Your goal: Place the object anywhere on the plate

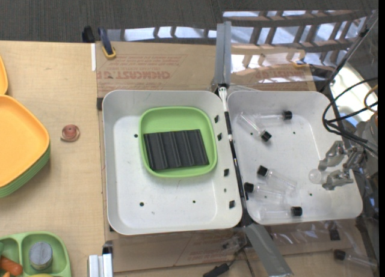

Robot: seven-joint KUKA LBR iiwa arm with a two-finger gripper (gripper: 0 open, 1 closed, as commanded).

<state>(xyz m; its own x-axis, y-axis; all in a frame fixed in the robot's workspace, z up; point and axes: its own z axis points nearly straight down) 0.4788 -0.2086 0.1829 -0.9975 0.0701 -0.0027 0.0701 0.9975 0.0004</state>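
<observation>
Reaching in from the right edge of the frame over the right white bin (301, 98), with the grey arm (361, 161) mostly cut off by that edge. Holding the hand (326, 170) just inside the bin's right wall, at mid-height of the frame, pointing left. Spreading the two metal fingers (330, 158) apart, one above the other in the picture, and gripping nothing that can be made out. Bringing the lower finger just beside a pale, see-through rounded piece (315, 176); impossible to tell whether touching it or not.

Carrying, in the right bin, several clear vials (255, 125) with black caps: two lying near the upper middle, three more lying toward the lower left and the bottom rim, all well apart from the green plate (177, 115).

Carrying, in the left white bin (168, 210), that green plate in the upper middle, with a black ridged slab (176, 149) lying flat on it and covering most of its floor.

Resting both bins on brown cardboard (156, 71) on the desk (48, 77). Showing, at the left edge of the frame, stacked orange plates (18, 143), a small reddish round piece (70, 132) beside them, and a green compartment tray (24, 246) at the lower left corner.
</observation>
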